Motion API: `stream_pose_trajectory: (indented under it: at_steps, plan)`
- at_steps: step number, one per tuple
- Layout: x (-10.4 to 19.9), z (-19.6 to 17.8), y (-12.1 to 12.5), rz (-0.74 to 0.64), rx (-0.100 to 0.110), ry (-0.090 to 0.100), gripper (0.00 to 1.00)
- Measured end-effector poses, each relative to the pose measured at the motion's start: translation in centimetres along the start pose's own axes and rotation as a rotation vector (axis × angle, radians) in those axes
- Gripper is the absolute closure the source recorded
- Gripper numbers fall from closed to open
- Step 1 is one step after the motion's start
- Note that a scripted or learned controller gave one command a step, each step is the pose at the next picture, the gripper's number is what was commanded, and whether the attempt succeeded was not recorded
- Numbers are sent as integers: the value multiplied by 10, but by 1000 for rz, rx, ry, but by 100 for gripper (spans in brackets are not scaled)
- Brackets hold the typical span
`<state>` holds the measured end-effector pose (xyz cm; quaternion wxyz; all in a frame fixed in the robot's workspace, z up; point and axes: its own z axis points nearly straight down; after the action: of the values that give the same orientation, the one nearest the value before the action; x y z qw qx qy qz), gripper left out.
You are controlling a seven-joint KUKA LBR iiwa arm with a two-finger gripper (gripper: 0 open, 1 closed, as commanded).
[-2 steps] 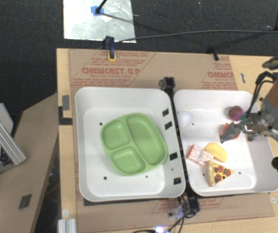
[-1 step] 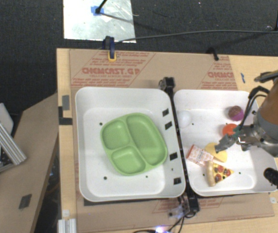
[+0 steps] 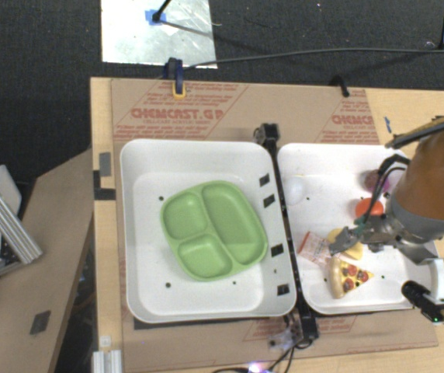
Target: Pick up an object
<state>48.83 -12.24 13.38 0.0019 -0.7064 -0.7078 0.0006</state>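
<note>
The gripper [image 3: 345, 243] is low in the right bin [image 3: 315, 165], just above the pizza slice [image 3: 348, 276] and beside a yellow piece [image 3: 353, 249], though I cannot tell its grip, so nothing is visibly lifted and the pick seems unfinished

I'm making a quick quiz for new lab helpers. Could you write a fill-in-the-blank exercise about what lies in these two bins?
1. The green divided plate lies in the ____ bin as the camera sees it.
2. That plate has ____ compartments.
3. The toy pizza slice lies in the ____ bin, near its front edge.
4. The gripper hangs over the bin on the ____.

Missing words: left; three; right; right
</note>
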Motion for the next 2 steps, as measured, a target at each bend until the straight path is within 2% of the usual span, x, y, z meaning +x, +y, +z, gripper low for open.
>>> stream_pose_trajectory:
  at_steps: [1,2]
  plan:
    - [1,47,3,0,-7,3,0]
    - [1,33,7,-1,-19,0,100]
